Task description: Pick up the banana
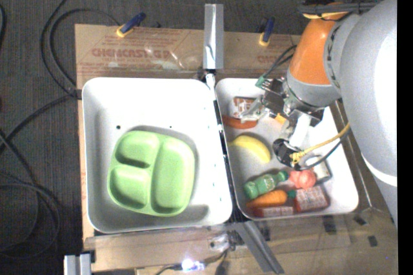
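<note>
1. The banana [252,148] lies in the right bin [341,184], on the side close to the wall between the two bins.
2. The gripper [261,106] hangs over the far end of that bin, close to a small orange and white packet [241,106].
3. I cannot tell if the gripper is wide or narrow.
4. The banana is near the gripper, on the side closer to the front of the bin, and the two are apart.
5. The grey arm [313,90] with its orange band comes in from the right.
6. At the front of the right bin lie a green bottle [263,184] and a carrot [268,198], side by side.
7. Beside them are a round red thing [304,178] and a red packet [313,200].
8. The left bin [103,106] holds a green plate [153,172] with three parts.
</note>
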Robot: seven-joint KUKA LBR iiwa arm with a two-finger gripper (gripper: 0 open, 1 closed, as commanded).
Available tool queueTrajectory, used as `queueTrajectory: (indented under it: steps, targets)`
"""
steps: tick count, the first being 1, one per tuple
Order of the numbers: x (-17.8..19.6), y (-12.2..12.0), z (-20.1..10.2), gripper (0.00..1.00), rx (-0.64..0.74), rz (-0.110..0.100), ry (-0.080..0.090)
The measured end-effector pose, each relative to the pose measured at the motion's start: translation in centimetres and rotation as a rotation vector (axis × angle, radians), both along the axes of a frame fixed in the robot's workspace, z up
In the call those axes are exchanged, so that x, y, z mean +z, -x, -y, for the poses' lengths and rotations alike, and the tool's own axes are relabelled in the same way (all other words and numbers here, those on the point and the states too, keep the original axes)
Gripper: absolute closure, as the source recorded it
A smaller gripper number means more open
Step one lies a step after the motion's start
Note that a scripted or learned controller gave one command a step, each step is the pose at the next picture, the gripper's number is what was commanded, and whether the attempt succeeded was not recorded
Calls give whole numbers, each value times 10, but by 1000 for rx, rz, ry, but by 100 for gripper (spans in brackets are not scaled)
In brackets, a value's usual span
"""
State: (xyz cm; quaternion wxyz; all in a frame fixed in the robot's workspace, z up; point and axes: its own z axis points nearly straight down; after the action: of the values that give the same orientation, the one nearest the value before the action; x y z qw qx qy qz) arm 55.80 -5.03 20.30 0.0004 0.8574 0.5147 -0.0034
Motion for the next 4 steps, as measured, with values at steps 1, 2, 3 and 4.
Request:
queueTrajectory:
  steps: [1, 2, 3, 4]
  targets:
    - [-81, 30, 59, 0, 60, -1, -3]
    - [-20, 17, -4, 0, 342, 1, -4]
    - [-104, 53, 65, 0, 248, -1, -5]
    - [-20, 12, 34, 0, 400, 1, -5]
